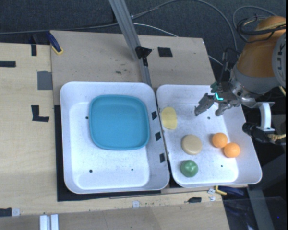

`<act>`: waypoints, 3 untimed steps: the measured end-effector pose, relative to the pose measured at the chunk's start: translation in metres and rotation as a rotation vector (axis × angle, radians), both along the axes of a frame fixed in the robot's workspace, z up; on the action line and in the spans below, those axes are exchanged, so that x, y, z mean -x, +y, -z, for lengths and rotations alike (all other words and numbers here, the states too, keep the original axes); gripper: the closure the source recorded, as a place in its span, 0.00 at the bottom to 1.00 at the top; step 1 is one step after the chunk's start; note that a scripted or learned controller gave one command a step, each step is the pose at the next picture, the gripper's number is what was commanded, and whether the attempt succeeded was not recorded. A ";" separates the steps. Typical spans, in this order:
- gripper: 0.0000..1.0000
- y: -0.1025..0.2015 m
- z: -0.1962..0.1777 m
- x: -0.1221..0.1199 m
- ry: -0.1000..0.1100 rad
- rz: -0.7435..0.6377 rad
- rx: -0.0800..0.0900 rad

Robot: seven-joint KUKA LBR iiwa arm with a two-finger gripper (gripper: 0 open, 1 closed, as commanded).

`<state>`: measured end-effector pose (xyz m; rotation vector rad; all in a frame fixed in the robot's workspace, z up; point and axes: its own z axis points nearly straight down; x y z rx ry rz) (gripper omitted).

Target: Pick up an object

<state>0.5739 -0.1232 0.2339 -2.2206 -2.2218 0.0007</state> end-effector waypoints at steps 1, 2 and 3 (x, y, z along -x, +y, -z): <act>0.00 0.000 0.000 0.000 0.000 0.000 0.000; 0.00 0.001 0.043 0.001 0.004 0.000 0.000; 0.00 -0.009 0.097 0.005 0.005 0.001 -0.001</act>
